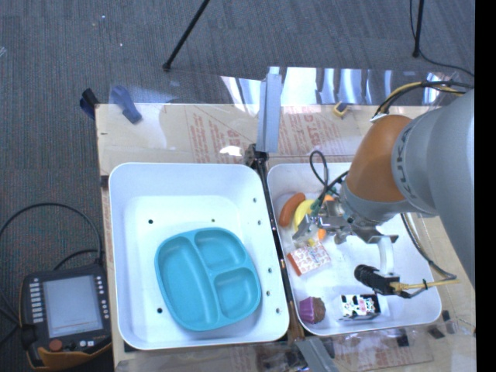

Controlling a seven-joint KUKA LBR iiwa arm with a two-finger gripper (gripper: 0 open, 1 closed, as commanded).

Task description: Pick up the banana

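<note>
Bulky grey arm [446,157] with rounded orange band [376,161] above the wrist, black cable [319,169] looped beside it, small metallic hand [319,227] below

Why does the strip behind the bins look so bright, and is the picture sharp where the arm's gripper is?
In the camera view, the shiny strip behind the bins throws back strong glare. The gripper by the banana in the right bin looks soft and cluttered, so fine detail there is hard to read; the blue tray is evenly lit.

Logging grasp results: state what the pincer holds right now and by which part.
Cannot be told. The pincer sits low over the banana in the right bin, but no hold on it is visible.
</note>
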